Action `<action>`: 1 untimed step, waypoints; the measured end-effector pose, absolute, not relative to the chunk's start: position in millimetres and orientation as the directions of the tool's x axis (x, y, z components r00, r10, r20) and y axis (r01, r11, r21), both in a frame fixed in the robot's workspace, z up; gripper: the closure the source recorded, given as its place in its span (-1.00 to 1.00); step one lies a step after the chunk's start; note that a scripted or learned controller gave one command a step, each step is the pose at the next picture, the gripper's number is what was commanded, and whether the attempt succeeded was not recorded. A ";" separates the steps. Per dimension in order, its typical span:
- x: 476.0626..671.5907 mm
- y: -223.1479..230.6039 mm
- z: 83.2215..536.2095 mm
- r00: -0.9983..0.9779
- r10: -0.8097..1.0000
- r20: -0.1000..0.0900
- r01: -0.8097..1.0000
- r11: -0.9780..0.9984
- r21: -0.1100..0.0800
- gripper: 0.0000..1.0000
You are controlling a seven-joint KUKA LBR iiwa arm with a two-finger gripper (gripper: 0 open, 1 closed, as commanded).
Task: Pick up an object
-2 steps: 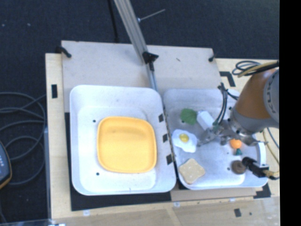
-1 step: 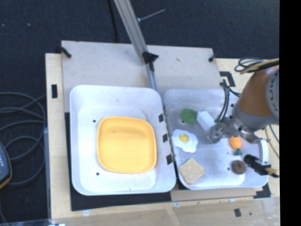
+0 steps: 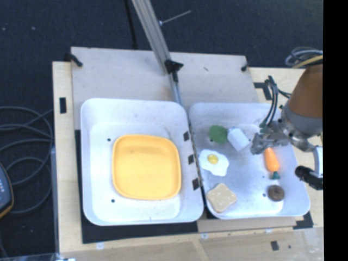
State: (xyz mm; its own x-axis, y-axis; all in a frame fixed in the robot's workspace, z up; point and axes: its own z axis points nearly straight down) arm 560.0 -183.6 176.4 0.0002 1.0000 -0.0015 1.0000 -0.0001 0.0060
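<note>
Two bins: left bin (image 3: 92,113) holds a yellow plate (image 3: 146,166); right bin (image 3: 247,211) holds the small items.
Front: toast slice (image 3: 221,197), brown disc (image 3: 276,192).
Middle: fried egg (image 3: 213,162), carrot (image 3: 271,160).
Back: green piece (image 3: 218,134), white block (image 3: 237,138).
Gripper (image 3: 260,143): above right bin, between white block and carrot; finger opening and hold cannot be told.
</note>
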 end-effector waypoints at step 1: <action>560.6 -174.5 232.7 -0.001 1.000 -0.001 1.000 0.001 0.005 1.00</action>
